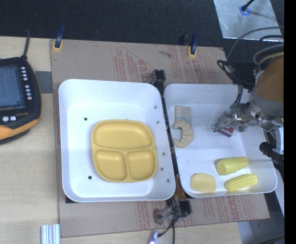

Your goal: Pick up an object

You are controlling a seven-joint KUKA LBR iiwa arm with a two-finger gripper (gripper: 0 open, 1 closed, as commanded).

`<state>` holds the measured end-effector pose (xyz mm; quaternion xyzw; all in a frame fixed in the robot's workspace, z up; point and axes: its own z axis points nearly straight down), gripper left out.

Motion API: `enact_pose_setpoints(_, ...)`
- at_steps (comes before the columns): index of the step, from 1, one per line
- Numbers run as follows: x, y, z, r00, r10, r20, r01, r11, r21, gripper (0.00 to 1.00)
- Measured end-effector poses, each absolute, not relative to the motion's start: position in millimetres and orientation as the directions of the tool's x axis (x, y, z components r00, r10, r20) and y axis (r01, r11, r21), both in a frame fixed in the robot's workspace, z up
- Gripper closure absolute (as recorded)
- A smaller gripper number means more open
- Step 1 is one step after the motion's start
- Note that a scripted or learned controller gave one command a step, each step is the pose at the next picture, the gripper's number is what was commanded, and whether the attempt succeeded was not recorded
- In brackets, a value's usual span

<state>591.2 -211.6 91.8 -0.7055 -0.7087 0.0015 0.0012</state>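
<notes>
Approach step in hand: the gripper (228,126) sits low in the right bin (208,93) over a small dark red object (227,132). Jaw opening cannot be determined (fingers blurred); next move requires confirmed closure, then lift.

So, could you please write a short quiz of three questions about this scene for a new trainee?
1. True or false: the yellow divided plate lies in the left bin.
2. Which item sits nearest the gripper? A) the corn cob B) the small dark red item C) the shrimp toy
3. Fill in: the teach pendant rests on the bench to the ___ of both bins.

Key: 1 true; 2 B; 3 left
</notes>
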Motion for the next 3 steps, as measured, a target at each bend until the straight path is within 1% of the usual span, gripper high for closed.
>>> enact_pose_setpoints(1, 630.9, -212, 92, -0.004, 1.000, 0.000, 1.000, 0.004, -0.001, 0.00)
enact_pose_setpoints(2, 594.2, -213, 176, -0.002, 1.000, 0.000, 1.000, 0.002, 0.000, 0.00)
enact_pose_setpoints(3, 604.2, -211, 125, -0.007, 1.000, 0.000, 1.000, 0.007, -0.004, 0.00)
